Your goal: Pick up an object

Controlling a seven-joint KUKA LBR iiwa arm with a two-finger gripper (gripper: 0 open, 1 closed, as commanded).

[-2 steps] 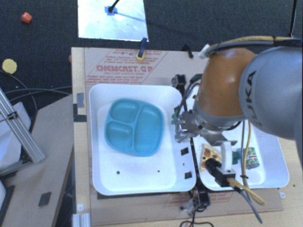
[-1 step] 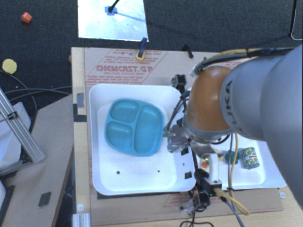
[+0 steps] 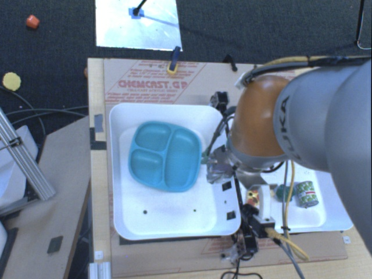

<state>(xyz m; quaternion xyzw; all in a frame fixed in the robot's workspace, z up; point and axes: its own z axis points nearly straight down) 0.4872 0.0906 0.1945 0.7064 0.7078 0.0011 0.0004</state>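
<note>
**Gripper at the plate's right edge, left bin**

Two white bins sit side by side on a cardboard sheet printed in red letters. The left bin is in full sight. The right bin is mostly covered by the arm, which comes in from the right.

Left bin: one blue divided plate with three compartments lies flat in the upper middle of the bin. Its top edge is near the far wall. The near half of the bin floor is bare white, with a few small dark specks on it.

Right bin: a small can with a green label lies on its side near the bin's middle, well apart from the plate. Just to its left is a small teal thing, partly behind a yellow cable and too small to name.

Arm: the orange band hangs over the divide between the two bins. Below it the gripper is low in the left bin, right at the plate's right edge. Touching or just beside: cannot tell from this angle. Spread or pressed together: cannot tell either, as the wrist covers most of it. Nothing is seen held. The plate sits level on the bin floor.

Around the bench: dark carpet, a shiny metal sheet beyond the bins, an orange ball and a yellow ball at the far left.
</note>
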